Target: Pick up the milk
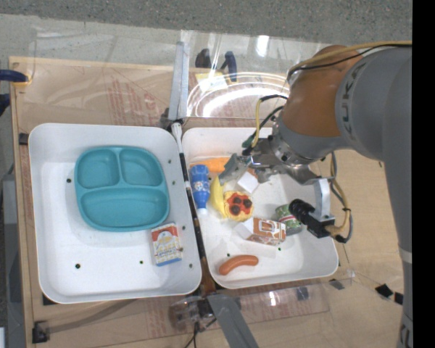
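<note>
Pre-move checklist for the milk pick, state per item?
1. Target identified: cannot tell. Two small cartons are candidates, the left-bin carton and the right-bin carton; their labels are too small to read.
2. Left-bin carton free of neighbours: ok. It lies apart from the teal plate, close to the bin's right wall.
3. Right-bin carton free of neighbours: not ok. The green item sits right beside it and the sausage lies nearby.
4. End effector above a carton: not ok. It hangs over the right bin's upper part, near the blue bottle.
</note>
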You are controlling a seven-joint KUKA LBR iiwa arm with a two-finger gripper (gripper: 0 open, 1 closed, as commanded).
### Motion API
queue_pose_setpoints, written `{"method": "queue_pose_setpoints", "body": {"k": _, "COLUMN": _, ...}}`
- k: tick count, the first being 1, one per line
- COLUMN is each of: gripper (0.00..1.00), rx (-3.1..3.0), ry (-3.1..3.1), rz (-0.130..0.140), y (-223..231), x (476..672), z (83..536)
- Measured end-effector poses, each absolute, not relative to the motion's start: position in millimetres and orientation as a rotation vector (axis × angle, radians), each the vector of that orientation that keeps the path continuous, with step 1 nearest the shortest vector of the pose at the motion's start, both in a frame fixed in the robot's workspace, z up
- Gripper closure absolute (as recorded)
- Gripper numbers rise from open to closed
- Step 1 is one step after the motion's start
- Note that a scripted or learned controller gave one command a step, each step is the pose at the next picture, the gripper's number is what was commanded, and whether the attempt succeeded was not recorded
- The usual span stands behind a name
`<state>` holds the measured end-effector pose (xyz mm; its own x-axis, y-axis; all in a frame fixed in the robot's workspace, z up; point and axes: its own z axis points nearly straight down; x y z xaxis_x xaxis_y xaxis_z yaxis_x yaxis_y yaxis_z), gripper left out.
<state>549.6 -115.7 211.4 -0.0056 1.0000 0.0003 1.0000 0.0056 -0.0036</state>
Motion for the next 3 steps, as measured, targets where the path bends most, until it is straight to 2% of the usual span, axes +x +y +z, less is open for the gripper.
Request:
{"method": "queue_pose_setpoints", "body": {"k": 1, "gripper": 0.0, "rx": -2.118, "ry": -2.317, "rz": 0.004, "y": -183.6, "x": 517.8, "z": 133.1}}
{"method": "queue_pose_setpoints", "body": {"k": 2, "gripper": 0.0, "rx": -1.984, "ry": -2.429, "rz": 0.0, "y": -221.5, "x": 482.5, "z": 86.4}}
{"method": "queue_pose_setpoints", "body": {"k": 3, "gripper": 0.0, "rx": -1.98, "ry": -2.436, "rz": 0.002, "y": -178.9, "x": 451.6, "z": 86.4}}
